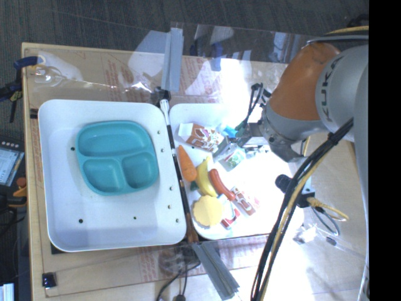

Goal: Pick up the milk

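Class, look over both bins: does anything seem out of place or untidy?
Nothing is spilled or broken. The toy food, such as the carrot and banana, lies jumbled in the right bin, while the blue tray sits alone.

From my seat I see a pale wooden surface [94, 74] under a slanted camera, with dark grey carpet [94, 11] beyond its far edge. A clear plastic sheet [238, 49] stands along the back, catching glare. Strong light washes out the right side. Black cables [175, 287] trail off the near edge
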